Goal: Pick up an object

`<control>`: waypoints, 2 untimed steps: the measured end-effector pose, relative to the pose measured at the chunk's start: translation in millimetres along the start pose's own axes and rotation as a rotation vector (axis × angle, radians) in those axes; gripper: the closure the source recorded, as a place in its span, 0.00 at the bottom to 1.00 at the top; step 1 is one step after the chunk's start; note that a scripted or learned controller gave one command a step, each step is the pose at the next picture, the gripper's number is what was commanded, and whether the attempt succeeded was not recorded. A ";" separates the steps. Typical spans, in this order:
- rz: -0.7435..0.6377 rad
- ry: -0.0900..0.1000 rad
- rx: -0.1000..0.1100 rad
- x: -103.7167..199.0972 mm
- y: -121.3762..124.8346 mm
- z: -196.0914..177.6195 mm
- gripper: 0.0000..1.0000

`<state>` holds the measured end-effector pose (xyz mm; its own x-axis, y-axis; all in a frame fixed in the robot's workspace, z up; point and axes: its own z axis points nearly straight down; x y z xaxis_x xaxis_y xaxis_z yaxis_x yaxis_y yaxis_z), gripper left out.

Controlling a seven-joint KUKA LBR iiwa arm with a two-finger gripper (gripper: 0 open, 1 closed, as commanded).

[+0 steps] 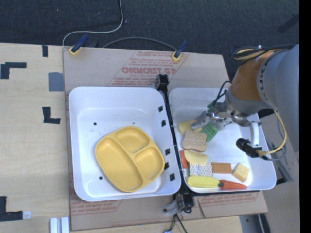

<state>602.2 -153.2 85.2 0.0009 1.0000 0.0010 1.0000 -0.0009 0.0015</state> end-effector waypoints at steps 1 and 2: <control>-0.003 -0.001 0.001 45.3 -58.9 -0.5 0.00; -0.005 -0.002 -0.002 60.9 -1.2 0.4 0.00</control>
<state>601.0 -92.3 84.8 -0.0038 1.0000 -0.0006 1.0000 0.0038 0.0033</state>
